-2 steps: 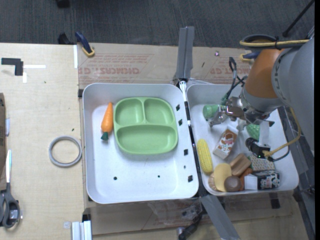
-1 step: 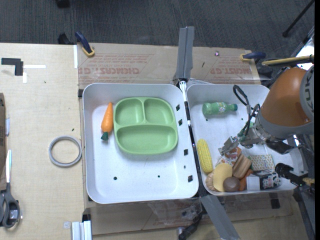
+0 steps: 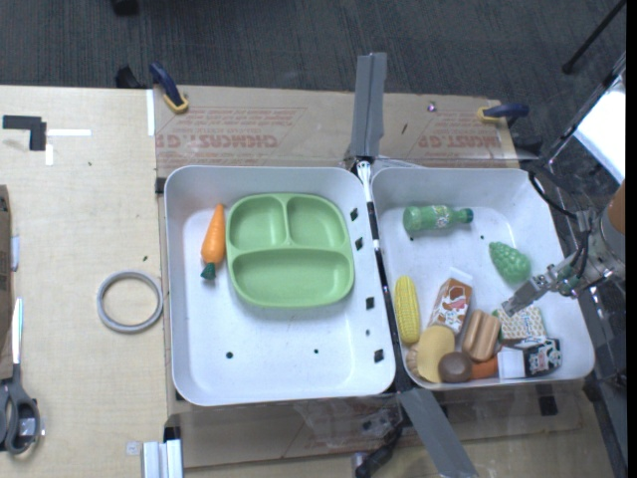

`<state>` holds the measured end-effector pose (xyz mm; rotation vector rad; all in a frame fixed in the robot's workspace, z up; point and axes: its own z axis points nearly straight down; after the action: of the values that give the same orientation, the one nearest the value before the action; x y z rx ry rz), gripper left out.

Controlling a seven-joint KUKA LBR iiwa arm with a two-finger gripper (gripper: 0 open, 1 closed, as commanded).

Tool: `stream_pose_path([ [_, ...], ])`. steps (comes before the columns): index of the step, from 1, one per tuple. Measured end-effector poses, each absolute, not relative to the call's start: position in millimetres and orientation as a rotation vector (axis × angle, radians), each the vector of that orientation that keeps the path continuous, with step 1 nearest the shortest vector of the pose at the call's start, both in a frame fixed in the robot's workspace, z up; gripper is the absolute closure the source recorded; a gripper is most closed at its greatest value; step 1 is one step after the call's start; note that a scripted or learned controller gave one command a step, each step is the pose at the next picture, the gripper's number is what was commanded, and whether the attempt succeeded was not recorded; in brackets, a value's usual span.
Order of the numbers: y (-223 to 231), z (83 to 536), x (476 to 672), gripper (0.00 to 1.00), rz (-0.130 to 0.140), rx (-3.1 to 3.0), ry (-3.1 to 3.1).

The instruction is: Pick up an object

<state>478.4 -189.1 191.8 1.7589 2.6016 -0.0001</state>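
Rightward, the gripper (image 3: 520, 301) hovers low in the right bin (image 3: 453, 177), fingers narrowly parted and holding nothing, just above a patterned cracker block (image 3: 525, 323) beside the hot dog (image 3: 480, 334).

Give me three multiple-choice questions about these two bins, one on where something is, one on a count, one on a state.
1. Where is the orange toy carrot?
A. right bin
B. left bin, beside the green divided plastic plate
C. on the bench

2. How many compartments has the plate?
A. two
B. three
C. five

3. How does the green plastic bottle sit?
A. lying on its side
B. upright
C. stacked on the plate

Answers: 1 B, it lies at the plate's left edge. 2 B, two small sections above one long one. 3 A, its length runs flat along the right white bin floor.
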Motion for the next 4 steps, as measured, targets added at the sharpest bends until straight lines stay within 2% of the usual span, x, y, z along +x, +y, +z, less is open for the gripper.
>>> stream_pose_path([
  [1,-204.2,151.8,547.3,0.0,-0.001,2.012,2.413],
  [2,-215.1,90.8,555.0,0.0,0.009,2.013,2.421],
  [3,-217.6,90.8,550.5,0.0,0.004,1.832,2.559],
  [4,-219.0,100.5,551.2,1.0,0.002,1.832,2.553],
])
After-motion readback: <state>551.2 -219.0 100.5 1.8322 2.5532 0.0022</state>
